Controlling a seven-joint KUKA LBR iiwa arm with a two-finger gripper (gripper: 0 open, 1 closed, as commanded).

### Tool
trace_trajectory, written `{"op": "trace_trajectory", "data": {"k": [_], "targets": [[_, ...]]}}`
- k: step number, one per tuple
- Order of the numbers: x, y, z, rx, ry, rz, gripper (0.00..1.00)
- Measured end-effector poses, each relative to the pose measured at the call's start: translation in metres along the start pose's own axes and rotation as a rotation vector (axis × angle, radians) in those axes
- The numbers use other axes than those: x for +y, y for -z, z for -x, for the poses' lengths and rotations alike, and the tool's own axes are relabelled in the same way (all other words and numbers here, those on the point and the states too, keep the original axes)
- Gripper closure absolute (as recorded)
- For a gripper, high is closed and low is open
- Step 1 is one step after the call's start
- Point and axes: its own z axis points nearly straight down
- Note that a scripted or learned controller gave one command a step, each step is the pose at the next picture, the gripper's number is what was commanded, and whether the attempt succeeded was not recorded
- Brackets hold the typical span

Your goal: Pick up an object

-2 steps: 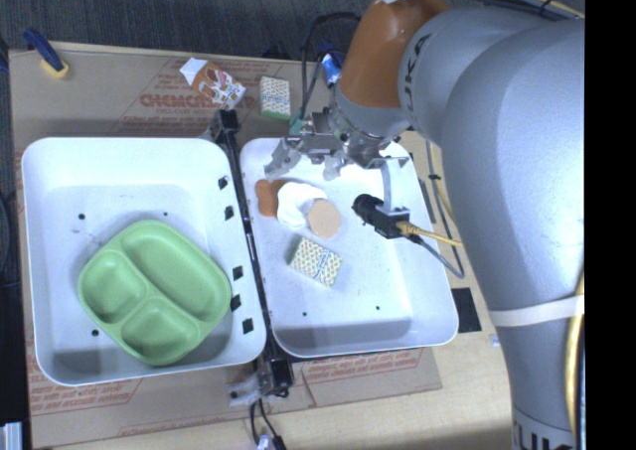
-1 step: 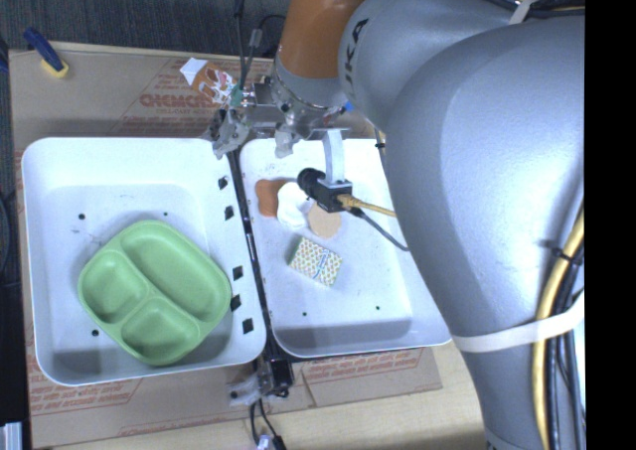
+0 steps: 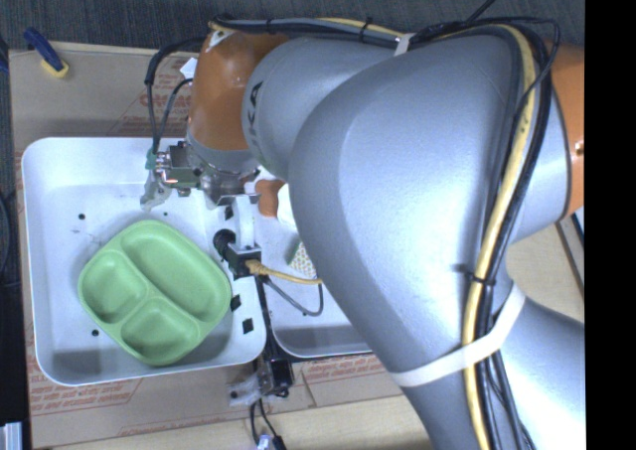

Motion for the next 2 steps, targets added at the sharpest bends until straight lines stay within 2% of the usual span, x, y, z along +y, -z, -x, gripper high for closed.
{"op": "trace_trajectory", "data": {"k": [1,2], "targets": [[-0.059,0.064,0.057,0.000,-0.005,0.003,0.00],[-0.140,0.062,0.091,0.000,-0.003,0.003,0.00]]}}
